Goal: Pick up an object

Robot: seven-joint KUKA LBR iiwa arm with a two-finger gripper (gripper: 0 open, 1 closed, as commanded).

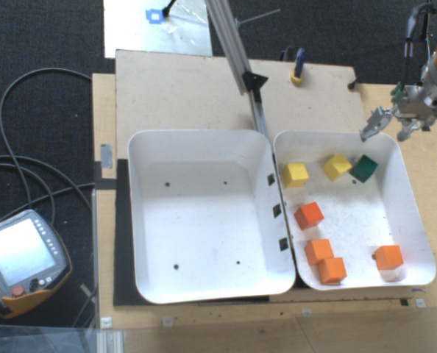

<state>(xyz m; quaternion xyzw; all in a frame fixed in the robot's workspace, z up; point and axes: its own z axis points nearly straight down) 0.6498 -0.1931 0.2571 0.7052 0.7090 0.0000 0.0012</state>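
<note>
The right bin (pixel 416 213) holds several small blocks. Two yellow blocks (pixel 297 173) (pixel 337 166) and a green block (pixel 364 169) lie near its far wall. Several orange blocks sit nearer the front: one (pixel 308 215) by the divider, two touching (pixel 319 251) (pixel 332 270), and one (pixel 388 257) at the front right corner. My gripper (pixel 391 126) hangs above the bin's far right corner, just beyond the green block. Its fingers (pixel 374 124) stand open with nothing between them.
The left bin (pixel 141 197) sits beside the right one. A slanted metal pole (pixel 229 31) crosses the back of the bench. A blue and yellow clamp (pixel 298 66) stands at the far edge. A teach pendant (pixel 20 259) and cables lie on the floor at left.
</note>
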